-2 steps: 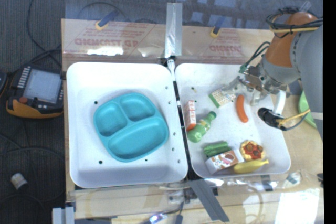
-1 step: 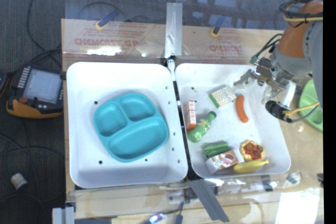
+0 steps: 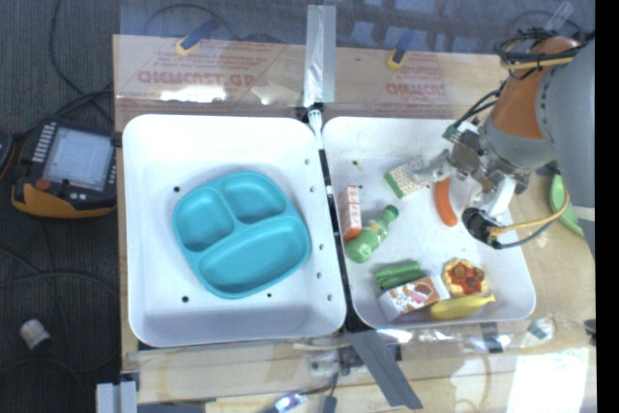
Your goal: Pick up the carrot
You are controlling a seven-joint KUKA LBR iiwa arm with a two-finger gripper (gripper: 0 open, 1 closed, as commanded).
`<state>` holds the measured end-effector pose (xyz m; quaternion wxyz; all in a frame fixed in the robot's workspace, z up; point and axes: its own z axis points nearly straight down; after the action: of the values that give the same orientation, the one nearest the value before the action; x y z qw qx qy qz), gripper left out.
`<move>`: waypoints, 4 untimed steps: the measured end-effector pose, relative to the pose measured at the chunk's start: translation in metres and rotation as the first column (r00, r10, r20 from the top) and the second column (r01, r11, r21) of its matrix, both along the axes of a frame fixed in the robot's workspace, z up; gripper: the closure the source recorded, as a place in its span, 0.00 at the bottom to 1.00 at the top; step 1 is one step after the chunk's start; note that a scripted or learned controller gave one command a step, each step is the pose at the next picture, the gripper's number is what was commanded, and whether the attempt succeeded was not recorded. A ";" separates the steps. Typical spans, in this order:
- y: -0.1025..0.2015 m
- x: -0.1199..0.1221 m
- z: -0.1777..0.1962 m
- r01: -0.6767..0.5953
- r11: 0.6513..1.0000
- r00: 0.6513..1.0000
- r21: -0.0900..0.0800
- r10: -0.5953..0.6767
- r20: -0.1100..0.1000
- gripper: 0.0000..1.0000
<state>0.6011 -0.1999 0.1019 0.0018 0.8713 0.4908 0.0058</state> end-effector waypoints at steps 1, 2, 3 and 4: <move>-0.008 -0.058 0.052 0.148 0.989 0.989 -0.002 -0.148 -0.017 0.00; -0.010 -0.119 0.074 0.403 0.915 0.915 -0.002 -0.403 -0.020 0.00; -0.023 -0.119 0.059 0.599 0.801 0.801 -0.004 -0.599 -0.020 0.00; -0.024 -0.118 0.085 0.734 0.679 0.679 -0.007 -0.734 -0.017 0.00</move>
<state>0.4826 -0.2236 0.1871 -0.0005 0.9949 0.1007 -0.0033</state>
